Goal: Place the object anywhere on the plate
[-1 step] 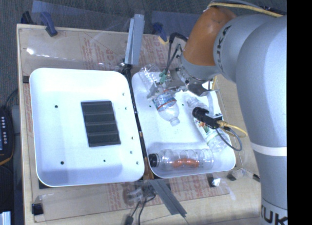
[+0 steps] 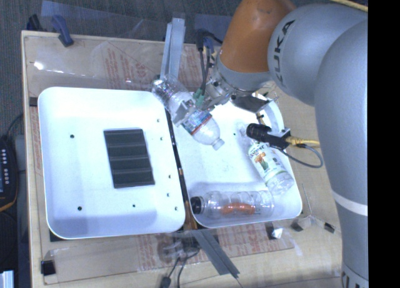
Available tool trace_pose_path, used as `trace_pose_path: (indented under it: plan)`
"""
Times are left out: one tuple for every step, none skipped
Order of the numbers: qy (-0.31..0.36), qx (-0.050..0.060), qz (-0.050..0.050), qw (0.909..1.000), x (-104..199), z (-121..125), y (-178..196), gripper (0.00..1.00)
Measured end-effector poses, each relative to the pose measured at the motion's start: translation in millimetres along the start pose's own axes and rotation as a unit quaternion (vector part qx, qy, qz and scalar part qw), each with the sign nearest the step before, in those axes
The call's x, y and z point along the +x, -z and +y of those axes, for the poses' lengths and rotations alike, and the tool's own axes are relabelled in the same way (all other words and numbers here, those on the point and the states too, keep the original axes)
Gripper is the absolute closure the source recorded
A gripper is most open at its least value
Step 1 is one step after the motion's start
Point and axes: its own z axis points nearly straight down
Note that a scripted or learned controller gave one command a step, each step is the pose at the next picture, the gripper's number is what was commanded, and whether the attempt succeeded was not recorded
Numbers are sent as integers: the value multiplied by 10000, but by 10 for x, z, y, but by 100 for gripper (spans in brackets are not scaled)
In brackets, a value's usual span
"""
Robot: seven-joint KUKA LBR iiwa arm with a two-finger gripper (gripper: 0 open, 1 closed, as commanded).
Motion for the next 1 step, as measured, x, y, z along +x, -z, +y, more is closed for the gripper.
trace_pose_path:
  plan:
    - [-379, 11, 6, 9993, 649, 254, 380, 100]
